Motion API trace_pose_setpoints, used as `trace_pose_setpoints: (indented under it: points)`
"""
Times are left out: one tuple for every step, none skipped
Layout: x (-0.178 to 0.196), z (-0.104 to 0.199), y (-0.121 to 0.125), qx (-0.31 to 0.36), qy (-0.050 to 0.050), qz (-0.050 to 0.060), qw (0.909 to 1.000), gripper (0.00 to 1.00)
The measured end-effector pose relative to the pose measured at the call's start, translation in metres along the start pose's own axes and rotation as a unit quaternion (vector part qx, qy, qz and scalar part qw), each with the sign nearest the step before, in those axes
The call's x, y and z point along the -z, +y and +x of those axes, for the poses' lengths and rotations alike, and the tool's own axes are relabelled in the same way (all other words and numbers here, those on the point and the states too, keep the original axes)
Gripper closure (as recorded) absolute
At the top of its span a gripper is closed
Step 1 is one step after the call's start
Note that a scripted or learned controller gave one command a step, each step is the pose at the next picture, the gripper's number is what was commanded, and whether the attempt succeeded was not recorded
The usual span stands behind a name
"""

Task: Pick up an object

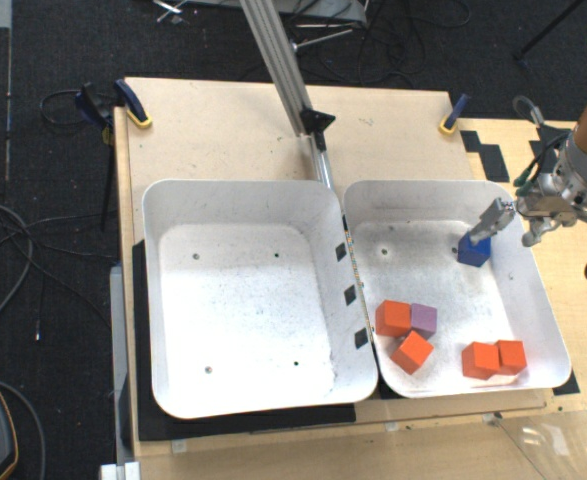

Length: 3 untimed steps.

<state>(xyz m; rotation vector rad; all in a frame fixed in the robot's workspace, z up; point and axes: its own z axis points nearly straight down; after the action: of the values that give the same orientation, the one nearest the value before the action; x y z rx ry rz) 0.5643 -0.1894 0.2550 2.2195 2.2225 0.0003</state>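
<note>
My gripper (509,232) reaches in from the right over the right bin's (443,200) far right part. Its two grey fingers stand apart, so it is open. The left finger (492,218) slants down to the top of a blue block (474,252), which sits beside that fingertip and not between the fingers. Nearer the front of the same bin lie an orange block (394,318), a purple block (424,318) touching it, and another orange block (413,351). A pair of orange blocks (495,358) lies at the front right corner.
The left bin (163,268) adjoins the right one along a shared rim. A metal pole (278,58) slants down to the bins' back edge. Clamps (133,108) sit on the bench's back corners.
</note>
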Motion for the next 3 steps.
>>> trace_pose_setpoints:
  points:
    - [-0.125, -0.031, 0.063, -0.001, -0.003, -0.006, 1.0, 0.0]
    - [-0.132, -0.034, 0.071, 0.001, -0.005, -0.012, 0.9999, 0.0]
    - [-0.141, 0.0, 0.044, 0.0, -0.006, -0.011, 0.9999, 0.0]
